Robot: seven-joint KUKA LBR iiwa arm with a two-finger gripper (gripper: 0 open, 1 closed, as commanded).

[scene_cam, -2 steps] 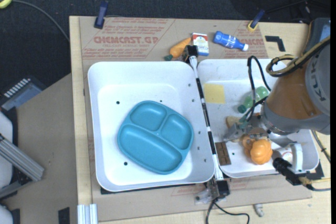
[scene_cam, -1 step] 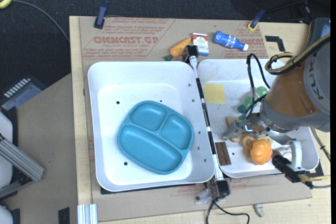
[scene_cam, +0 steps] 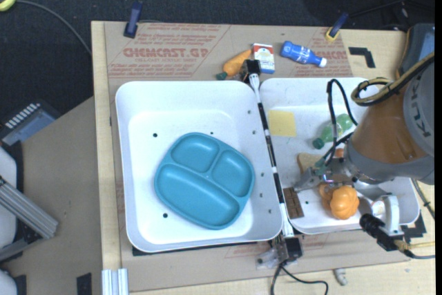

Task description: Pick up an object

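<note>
Arm point(scene_cam: 387, 135) reaching into right bin point(scene_cam: 304, 90), gripper point(scene_cam: 323, 176) hovering just beside the orange point(scene_cam: 343, 202), finger state impossible to tell; advisable: centring over the orange, clearing the brown block point(scene_cam: 307, 162) toward the yellow card point(scene_cam: 282, 123), before closing.

The arm point(scene_cam: 394, 128) hides part of the right bin point(scene_cam: 304, 97) (and a green object point(scene_cam: 337, 128)).
</note>
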